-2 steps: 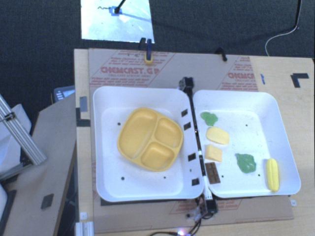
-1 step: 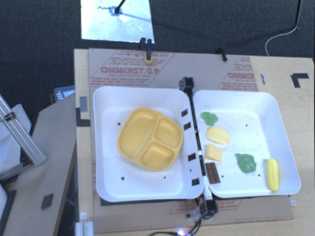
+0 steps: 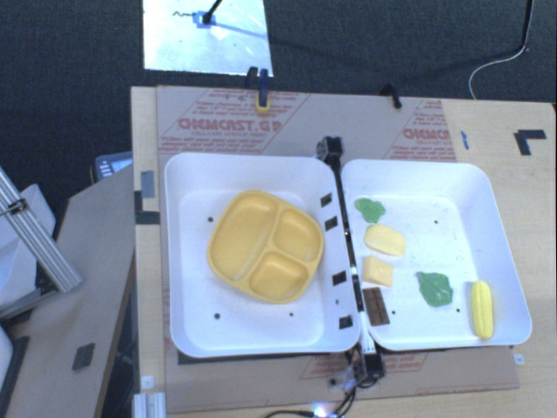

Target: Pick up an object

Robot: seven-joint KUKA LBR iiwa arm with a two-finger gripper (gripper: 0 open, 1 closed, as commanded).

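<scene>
Left white bin (image 3: 187, 233): yellow three-compartment plastic tray (image 3: 265, 246).
Right white bin (image 3: 500, 225): yellow corn cob (image 3: 481, 308) near right; two green leafy pieces (image 3: 433, 287), pale yellow pieces (image 3: 384, 239), brown block (image 3: 375, 306) left.

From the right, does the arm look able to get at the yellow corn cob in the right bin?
Probably yes. The corn cob lies alone near the right bin's right wall, apart from the green piece beside it, with nothing over it.
</scene>
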